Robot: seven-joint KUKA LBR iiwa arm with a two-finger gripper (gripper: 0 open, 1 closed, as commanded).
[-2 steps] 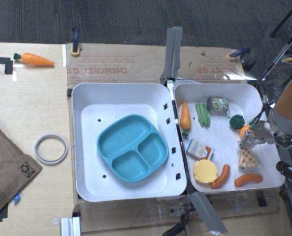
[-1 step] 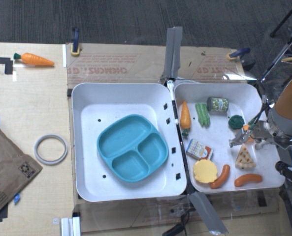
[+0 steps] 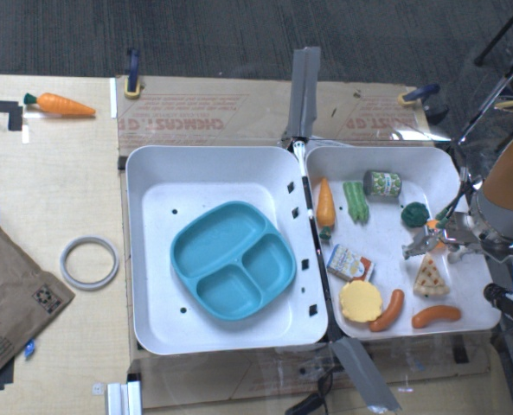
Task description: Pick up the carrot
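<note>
- Left bin: well to the gripper's left, bearing a blue divided plate; no part in this pick.
- Right bin: the working bin, with the gripper low over its right half.
- Gripper: metal fingers point left, with an orange piece among them; whether they are parted or closed, and whether they hold anything, cannot be told.
- Carrot: orange, lying lengthwise against the bin's left wall, well to the gripper's left and slightly beyond it, untouched.
- Second carrot: on the bench far to the left, outside both bins; a possible mix-up.
- Crowding items: green beans just right of the carrot, pizza slice directly under the gripper, sausage nearer still.
- Risk, as judged: the wall may block one finger and the carrot could roll; a descent here would catch the pizza slice instead.
</note>
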